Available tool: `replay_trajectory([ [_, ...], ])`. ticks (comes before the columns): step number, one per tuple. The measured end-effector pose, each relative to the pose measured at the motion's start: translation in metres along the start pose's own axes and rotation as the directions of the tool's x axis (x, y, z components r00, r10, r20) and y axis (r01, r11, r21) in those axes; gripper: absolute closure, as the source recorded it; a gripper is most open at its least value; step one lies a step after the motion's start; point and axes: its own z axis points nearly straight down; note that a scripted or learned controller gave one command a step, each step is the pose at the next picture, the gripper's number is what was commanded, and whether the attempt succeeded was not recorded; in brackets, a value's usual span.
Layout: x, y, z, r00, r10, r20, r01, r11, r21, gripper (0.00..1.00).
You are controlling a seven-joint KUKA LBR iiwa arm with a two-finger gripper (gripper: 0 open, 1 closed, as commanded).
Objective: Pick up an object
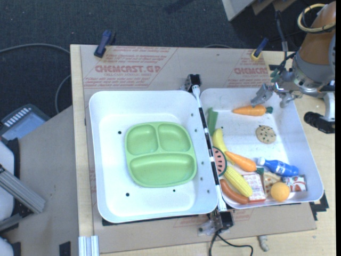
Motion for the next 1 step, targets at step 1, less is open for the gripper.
replay_trajectory([
  [1, 0.0749, -0.0501, 0.0214, 1.000, 0.001, -0.001, -0.001, 1.000, 0.002, 0.00],
])
